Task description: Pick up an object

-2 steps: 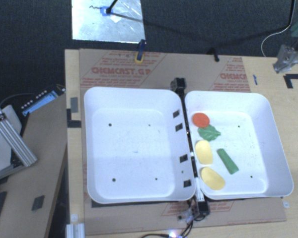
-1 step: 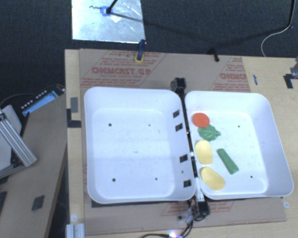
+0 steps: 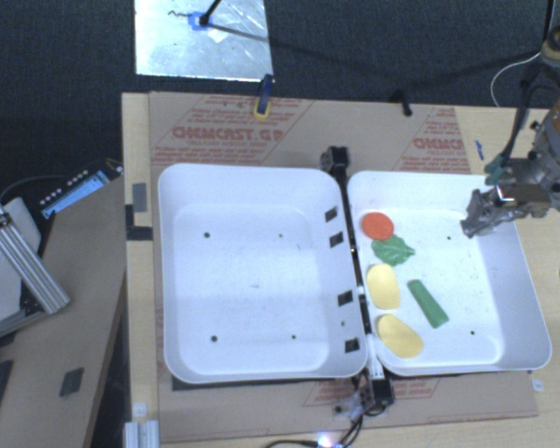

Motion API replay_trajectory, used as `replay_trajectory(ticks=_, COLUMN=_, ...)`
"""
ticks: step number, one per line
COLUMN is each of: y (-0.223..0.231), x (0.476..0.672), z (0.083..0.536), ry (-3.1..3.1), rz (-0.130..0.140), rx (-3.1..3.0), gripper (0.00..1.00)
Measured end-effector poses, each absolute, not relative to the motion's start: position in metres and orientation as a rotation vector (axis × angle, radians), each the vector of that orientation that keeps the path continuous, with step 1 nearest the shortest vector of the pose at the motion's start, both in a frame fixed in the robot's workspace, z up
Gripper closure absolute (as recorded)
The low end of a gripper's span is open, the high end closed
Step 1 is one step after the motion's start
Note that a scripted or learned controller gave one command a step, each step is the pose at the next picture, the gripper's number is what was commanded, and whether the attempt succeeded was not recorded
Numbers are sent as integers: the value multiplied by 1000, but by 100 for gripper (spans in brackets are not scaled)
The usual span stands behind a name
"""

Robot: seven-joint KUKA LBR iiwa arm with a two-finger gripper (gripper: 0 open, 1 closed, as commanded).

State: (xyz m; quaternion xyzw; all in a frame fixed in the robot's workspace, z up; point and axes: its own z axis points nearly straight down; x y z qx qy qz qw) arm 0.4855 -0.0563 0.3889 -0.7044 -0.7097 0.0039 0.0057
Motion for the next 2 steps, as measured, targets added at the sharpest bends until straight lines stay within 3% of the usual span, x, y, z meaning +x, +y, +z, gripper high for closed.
replay_trajectory(ticks=1, y=-24, x=497, z=513, ry=-2239, rz=-19, rx=-2220, gripper=100)
replay_trajectory(ticks=2, y=24, x=486, z=403, ry=-2227, rz=8, rx=-2207, gripper=100)
